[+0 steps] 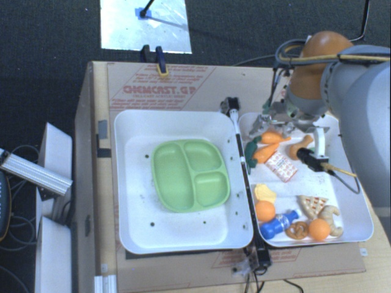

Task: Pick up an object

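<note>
My gripper (269,126) hangs low over the far end of the right bin (357,215). It is just above an orange carrot piece (272,137), and a second carrot (264,152) lies just below that. A tan drumstick (300,145) rests to the right of the carrots. A pink checkered packet (281,166) lies nearer the middle. I see nothing held in the gripper.
The left bin (137,224) holds a green divided plate (190,175). At the near end of the right bin lie a yellow piece (264,192), an orange ball (265,210), a blue bottle (280,223), a pretzel (298,229), a pizza slice (311,205) and another orange ball (319,229).
</note>
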Tool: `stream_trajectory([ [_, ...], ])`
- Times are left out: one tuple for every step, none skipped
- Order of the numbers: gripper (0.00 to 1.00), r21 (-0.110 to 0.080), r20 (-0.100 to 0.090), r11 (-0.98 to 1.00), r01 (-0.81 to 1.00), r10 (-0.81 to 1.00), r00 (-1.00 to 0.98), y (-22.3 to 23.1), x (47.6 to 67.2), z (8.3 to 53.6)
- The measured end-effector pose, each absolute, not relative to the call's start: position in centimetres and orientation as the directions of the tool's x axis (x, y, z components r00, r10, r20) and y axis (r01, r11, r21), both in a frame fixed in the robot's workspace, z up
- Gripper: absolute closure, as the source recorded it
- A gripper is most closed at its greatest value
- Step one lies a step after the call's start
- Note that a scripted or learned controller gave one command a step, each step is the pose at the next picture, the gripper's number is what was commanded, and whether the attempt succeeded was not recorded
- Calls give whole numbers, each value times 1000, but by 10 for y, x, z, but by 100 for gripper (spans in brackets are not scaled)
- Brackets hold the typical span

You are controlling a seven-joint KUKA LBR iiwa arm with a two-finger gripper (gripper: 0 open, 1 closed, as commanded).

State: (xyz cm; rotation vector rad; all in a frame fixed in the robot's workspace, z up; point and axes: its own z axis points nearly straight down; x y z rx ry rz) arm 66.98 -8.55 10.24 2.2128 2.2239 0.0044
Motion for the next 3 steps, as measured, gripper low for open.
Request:
stream_trajectory([
  [100,15,-2,9,1000,1000,-9,-85,673,118],
  [100,4,1,5,1000,1000,-5,-54,617,186],
  [0,2,1,3,1000,1000,-3,-54,616,185],
])
